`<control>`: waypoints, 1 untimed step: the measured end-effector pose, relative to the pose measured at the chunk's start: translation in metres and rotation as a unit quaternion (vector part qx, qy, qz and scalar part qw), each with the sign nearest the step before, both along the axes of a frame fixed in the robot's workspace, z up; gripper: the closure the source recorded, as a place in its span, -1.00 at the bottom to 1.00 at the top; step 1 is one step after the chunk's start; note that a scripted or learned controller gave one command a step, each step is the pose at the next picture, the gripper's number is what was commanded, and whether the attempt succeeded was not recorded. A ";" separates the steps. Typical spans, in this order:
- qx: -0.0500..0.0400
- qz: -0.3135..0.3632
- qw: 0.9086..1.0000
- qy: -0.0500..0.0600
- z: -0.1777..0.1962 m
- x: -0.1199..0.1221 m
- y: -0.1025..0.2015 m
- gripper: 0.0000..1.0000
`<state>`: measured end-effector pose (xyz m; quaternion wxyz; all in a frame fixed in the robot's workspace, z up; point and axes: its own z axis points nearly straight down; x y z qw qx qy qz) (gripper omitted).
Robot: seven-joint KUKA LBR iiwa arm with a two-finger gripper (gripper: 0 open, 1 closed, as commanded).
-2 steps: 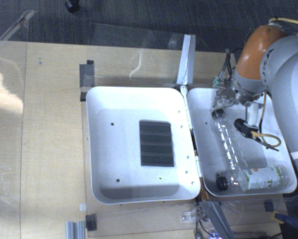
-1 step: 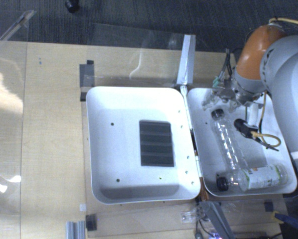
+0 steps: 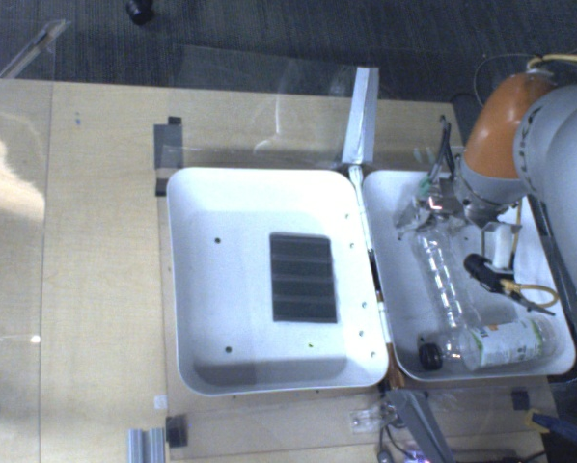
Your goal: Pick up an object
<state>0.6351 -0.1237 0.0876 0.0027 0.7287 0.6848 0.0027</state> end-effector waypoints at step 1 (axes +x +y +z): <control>0.000 0.013 1.000 -0.003 0.002 -0.061 0.009 -1.00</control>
